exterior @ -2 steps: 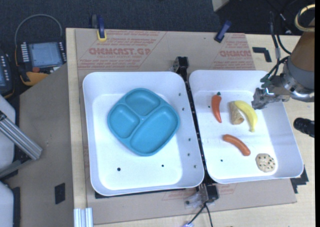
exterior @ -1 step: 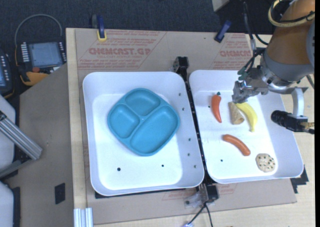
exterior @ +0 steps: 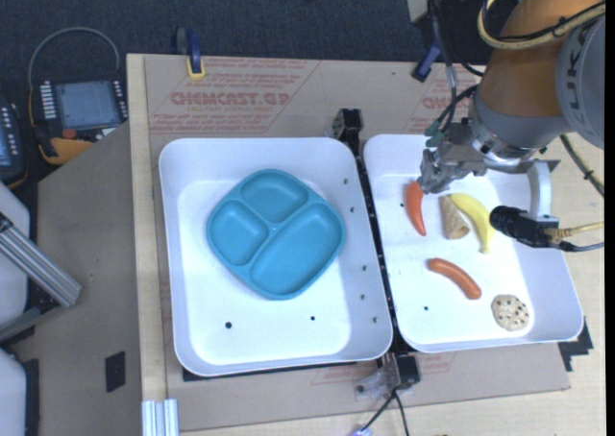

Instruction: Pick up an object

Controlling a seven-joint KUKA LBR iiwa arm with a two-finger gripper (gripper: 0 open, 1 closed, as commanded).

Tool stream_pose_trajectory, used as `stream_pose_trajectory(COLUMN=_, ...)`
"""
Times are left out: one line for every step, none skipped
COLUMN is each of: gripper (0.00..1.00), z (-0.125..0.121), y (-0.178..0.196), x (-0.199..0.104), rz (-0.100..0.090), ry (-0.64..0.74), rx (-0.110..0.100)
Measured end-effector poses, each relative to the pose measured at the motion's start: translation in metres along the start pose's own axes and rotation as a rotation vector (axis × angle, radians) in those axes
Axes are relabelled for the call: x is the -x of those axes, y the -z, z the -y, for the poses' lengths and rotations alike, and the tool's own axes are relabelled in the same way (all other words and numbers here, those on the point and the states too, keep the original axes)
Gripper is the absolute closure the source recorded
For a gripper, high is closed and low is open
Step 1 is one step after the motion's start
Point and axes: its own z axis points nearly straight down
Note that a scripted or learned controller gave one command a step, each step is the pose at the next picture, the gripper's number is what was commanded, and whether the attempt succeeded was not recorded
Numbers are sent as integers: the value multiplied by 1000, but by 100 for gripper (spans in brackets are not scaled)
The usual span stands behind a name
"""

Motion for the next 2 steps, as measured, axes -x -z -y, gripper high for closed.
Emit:
stream_pose_trajectory(gripper=100, z=-4, y=8, x=-58, rz=-1, ry=1, rx=-1)
stream_pose_trajectory(gripper=100, z=-18, y=11, x=-113, rz=-2, ry=1, rx=-1)
